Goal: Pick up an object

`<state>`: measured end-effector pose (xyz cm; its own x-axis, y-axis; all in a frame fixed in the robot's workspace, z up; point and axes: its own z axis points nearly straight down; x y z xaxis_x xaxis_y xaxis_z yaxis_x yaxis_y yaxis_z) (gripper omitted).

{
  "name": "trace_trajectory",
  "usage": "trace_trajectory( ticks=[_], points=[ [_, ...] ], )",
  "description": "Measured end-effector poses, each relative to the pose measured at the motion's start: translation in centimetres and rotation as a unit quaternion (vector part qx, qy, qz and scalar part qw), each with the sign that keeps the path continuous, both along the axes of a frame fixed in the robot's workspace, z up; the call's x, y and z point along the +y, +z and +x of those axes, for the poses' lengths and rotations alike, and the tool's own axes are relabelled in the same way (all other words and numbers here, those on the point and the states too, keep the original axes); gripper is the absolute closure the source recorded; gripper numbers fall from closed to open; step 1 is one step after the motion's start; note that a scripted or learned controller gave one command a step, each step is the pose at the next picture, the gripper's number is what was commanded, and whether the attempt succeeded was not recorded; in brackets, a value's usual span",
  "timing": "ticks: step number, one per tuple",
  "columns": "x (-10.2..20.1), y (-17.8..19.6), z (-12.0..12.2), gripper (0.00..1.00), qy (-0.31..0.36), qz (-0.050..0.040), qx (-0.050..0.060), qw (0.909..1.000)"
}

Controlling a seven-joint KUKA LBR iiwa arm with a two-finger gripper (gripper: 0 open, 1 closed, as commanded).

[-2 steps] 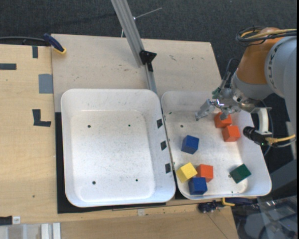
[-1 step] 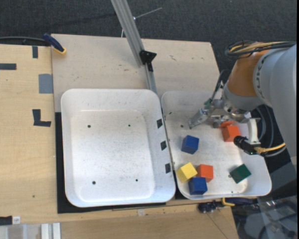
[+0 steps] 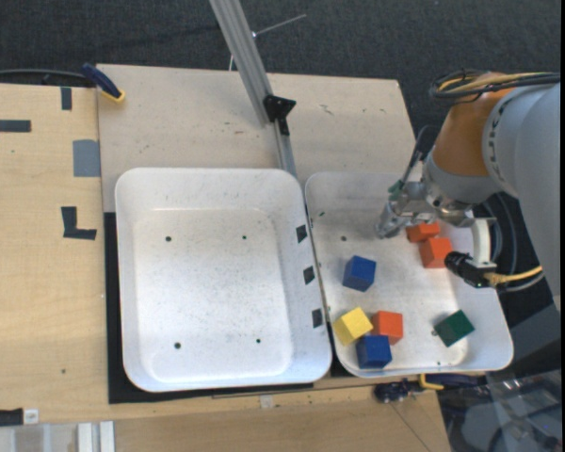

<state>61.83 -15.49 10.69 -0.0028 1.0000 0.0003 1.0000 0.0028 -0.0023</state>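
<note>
My gripper (image 3: 393, 222) sits low over the right bin (image 3: 344, 196), near its upper middle; I cannot tell how it is set, and nothing visible is in its hold. Two orange blocks (image 3: 430, 243) lie just beside it. A blue block (image 3: 359, 272) lies near, below it.

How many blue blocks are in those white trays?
2, both in the right tray. One blue block sits alone near the tray's middle; the other is at the front edge, beside a yellow block and an orange one. The arm could be hiding more.
</note>
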Motion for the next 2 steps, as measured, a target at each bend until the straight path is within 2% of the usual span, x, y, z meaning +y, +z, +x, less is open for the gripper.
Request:
trace_trajectory(
  ticks=[2],
  points=[
    [1.6,11.2,0.8,1.00,0.000,-0.0007,-0.004,1.0000]
  ],
)
